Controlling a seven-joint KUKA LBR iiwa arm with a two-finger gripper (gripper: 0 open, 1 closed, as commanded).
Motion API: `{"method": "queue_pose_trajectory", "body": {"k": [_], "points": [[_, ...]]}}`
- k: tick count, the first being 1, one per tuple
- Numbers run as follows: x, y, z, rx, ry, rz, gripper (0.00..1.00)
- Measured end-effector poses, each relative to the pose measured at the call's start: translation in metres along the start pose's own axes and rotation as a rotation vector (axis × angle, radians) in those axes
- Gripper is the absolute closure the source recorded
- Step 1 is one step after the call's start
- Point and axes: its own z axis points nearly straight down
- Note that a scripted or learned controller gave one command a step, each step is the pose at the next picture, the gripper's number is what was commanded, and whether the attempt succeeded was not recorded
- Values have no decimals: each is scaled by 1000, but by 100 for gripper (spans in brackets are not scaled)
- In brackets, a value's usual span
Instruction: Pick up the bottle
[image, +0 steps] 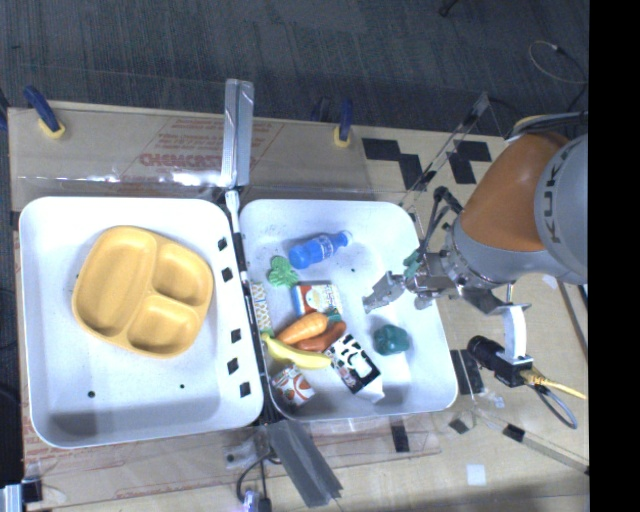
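Observation:
The blue bottle (318, 248) lies on its side in the upper middle of the right bin (430, 385), cap pointing to the right. My gripper (396, 282) hangs over the right part of that bin, to the right of the bottle and a little lower, well apart from it. Its fingers stand open with nothing between them. The grey arm with its orange band (505, 205) comes in from the right.
Below the bottle lie a green toy (282, 270), a small carton (318, 297), a carrot (306, 327), a banana (293, 352), a black-and-white carton (354, 366), a can (292, 386) and a teal lump (391, 339). The left bin (50, 400) holds a yellow divided tray (145, 290).

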Motion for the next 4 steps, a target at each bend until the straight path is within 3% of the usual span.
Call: {"method": "queue_pose_trajectory", "body": {"k": [1, 2, 3, 4], "points": [[17, 65, -5, -2, -1, 70, 0], [49, 111, 91, -19, -1, 366, 0], [52, 111, 82, -13, 1, 359, 100], [50, 142, 94, 15, 0, 122, 100]]}}
